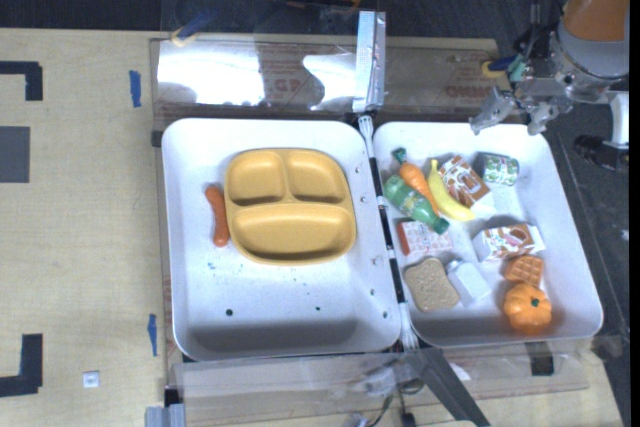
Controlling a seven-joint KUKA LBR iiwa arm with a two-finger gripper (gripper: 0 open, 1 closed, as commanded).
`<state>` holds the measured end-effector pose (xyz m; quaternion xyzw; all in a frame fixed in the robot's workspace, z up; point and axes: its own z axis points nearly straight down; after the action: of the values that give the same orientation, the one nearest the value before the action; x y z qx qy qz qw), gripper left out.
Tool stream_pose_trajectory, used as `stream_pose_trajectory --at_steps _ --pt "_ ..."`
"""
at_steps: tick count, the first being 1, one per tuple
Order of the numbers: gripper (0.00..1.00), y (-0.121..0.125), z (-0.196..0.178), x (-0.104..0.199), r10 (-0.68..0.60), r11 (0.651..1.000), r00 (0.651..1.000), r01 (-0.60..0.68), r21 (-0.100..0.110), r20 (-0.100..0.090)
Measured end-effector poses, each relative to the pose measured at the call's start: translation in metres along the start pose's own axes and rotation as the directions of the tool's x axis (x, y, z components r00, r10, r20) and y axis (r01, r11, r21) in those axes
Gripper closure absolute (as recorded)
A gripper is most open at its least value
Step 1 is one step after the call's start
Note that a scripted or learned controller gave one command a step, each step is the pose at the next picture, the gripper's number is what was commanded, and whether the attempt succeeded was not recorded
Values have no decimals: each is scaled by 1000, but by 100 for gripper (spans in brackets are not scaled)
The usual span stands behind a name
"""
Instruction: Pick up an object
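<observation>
The yellow divided tray serves as the landmark: it sits in the middle of the left white bin and has 3 compartments, 2 small ones on its far side and 1 long one on its near side. Just beside the tray's left edge lies an orange sausage-shaped toy, lengthwise along the bin floor and apart from the tray.

Right of the tray, past the ridge where the 2 bins meet, the right white bin holds a crowd of toy food. Closest to the tray is a carrot with a green top, lying over a green bottle; a banana curves just beyond them. Nearer the front edge than these, a small red-and-white packet sits next to a slice of brown bread, with a white block touching the bread's right side. Further from the tray come a red-and-white patterned box, a dark can with a pale label, another printed packet, a waffle-like orange square and a small pumpkin at the bin's front right corner.

Furthest right of the tray, the gripper hangs above the back rim of the right bin, clear of every object, with nothing between its fingers. Whether they are spread or closed cannot be made out.
</observation>
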<state>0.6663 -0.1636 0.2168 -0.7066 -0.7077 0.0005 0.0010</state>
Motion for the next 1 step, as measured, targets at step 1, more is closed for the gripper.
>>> stream_pose_trajectory --at_steps 1 --pt "0 -10 93 -10 3 1000 1000 -3 -23 7"
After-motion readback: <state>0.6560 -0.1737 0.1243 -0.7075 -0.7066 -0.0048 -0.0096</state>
